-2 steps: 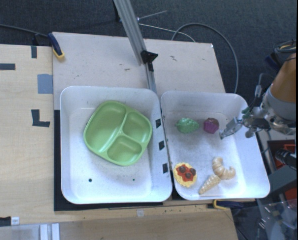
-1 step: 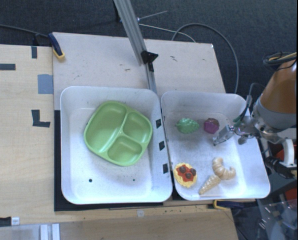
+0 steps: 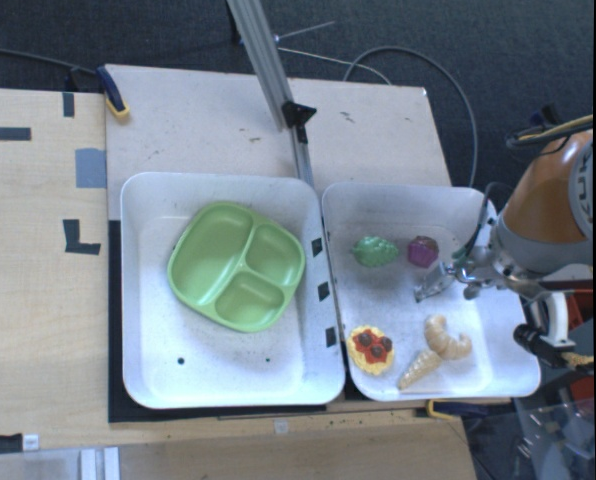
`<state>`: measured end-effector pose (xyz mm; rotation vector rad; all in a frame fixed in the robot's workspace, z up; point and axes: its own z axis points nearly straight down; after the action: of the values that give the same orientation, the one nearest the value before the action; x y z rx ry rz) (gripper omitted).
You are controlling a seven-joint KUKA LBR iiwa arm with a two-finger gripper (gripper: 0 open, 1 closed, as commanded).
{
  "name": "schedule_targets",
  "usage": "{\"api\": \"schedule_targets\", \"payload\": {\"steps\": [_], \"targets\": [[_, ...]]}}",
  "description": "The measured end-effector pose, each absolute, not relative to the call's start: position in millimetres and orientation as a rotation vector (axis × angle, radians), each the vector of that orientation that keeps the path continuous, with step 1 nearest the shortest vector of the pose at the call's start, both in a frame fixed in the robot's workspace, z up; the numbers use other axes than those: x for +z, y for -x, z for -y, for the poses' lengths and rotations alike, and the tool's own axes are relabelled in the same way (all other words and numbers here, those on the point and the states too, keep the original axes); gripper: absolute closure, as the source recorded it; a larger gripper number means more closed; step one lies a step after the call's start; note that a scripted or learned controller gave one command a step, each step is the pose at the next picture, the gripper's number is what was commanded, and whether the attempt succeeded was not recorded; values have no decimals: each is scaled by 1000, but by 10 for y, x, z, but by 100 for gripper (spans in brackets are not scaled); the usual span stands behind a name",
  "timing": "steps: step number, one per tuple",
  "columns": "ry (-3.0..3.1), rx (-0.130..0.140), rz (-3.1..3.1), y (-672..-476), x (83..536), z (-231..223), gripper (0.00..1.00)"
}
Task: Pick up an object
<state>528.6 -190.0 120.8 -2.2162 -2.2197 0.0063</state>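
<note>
Beside the purple fruit (image 3: 423, 251), the tool (image 3: 430, 287) hovers.

arm: reached in from the right, orange band seen above the wrist
gripper (image 3: 430, 289): lowered inside the right bin, near its right edge
held: nothing seen

- The arm (image 3: 553, 203) is cut off at the picture's right — its orange band shows partway, nothing above it.
- The gripper (image 3: 433, 286) is small and blurred; whether its jaws stand apart cannot be told.
- The right bin (image 3: 398, 200) has its far right rim hidden under the arm.
- The tabletop (image 3: 38, 268) runs off the left edge.
</note>
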Motion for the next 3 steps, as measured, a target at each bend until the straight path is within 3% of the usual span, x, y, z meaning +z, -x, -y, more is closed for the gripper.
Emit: {"api": "schedule_targets", "payload": {"steps": [1, 3], "targets": [[2216, 3, 2223, -5296, 1333, 1896, 100], [2221, -1, 2225, -5275, 2075, 1841, 100]]}}
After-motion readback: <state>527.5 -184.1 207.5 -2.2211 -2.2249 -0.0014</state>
